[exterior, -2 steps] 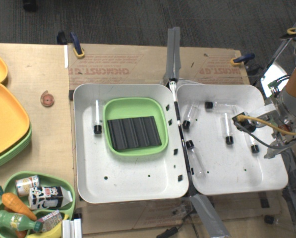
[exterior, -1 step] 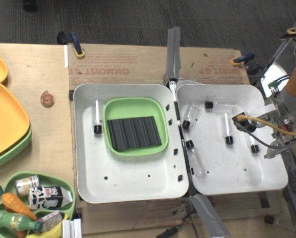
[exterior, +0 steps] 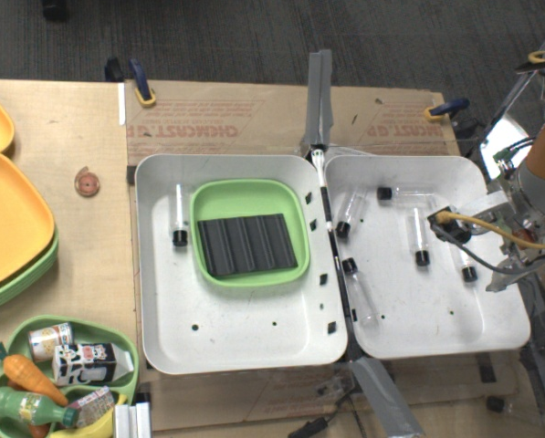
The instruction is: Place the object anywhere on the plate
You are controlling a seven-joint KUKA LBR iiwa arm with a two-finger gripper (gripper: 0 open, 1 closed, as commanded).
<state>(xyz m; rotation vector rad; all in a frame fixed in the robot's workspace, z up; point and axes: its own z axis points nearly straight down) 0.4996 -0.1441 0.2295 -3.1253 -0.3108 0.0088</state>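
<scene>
A green square plate (exterior: 292, 210) lies in the left bin (exterior: 235, 336), and a dark grey ribbed slab (exterior: 249, 245) rests flat on it. Just left of the plate, a clear tube with a black cap (exterior: 179, 217) lies on the bin floor. Several more capped clear tubes are scattered in the right bin (exterior: 436, 331), among them tubes at the left wall (exterior: 344, 217), near the back (exterior: 395, 192) and in the middle (exterior: 420, 238). My gripper (exterior: 502, 276) hangs over the right bin's right edge, close to a small capped tube (exterior: 468, 268). Nothing visible sits in its grasp.
Yellow plates (exterior: 12, 226) are stacked at the far left of the bench. A green bowl of toy food (exterior: 57, 377) sits at the front left. A small pink disc (exterior: 88, 183) lies on the bench. Clamps (exterior: 142, 88) hold the cardboard behind the bins.
</scene>
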